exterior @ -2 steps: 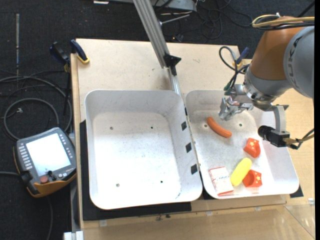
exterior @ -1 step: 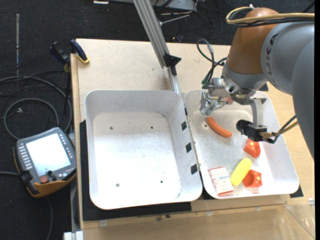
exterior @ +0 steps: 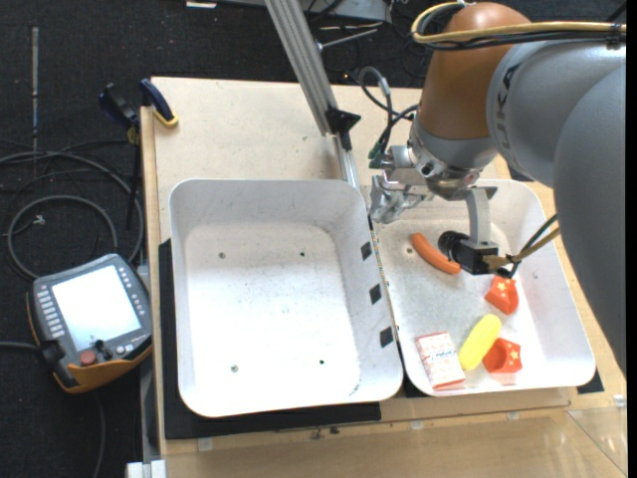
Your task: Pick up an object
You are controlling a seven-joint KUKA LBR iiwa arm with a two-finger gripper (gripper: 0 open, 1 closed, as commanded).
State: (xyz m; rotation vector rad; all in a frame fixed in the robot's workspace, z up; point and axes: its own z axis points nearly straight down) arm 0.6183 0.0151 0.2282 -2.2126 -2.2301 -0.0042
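Right bin (exterior: 557, 357) holds carrot (exterior: 434, 252), banana (exterior: 480, 340) (gripper (exterior: 398, 199) state: cannot tell).

White bins (exterior: 199, 267) hold an orange carrot (exterior: 434, 252), yellow banana (exterior: 479, 340), and red pieces (exterior: 503, 294).

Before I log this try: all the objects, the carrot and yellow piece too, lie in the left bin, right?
Not quite: they lie in the right bin, not the left. The camera view shows the carrot and yellow piece there, along with the other objects.
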